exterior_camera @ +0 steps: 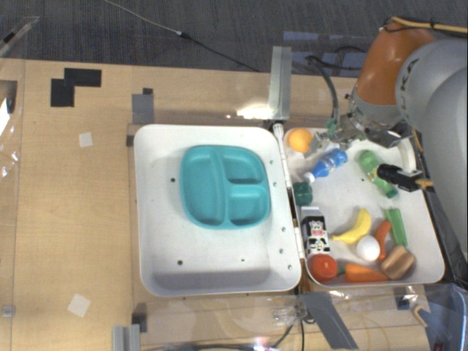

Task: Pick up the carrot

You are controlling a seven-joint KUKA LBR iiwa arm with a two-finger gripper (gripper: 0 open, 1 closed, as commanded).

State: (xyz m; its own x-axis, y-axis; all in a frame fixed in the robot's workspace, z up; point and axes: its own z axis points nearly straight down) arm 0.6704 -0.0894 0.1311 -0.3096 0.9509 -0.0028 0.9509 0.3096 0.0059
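tool at right bin's far edge | jaw state: cannot tell | carrot well apart, near edge

A pale wooden bench is seen carrying two shallow white bins side by side. The left bin and the right bin are set touching along their inner edges.
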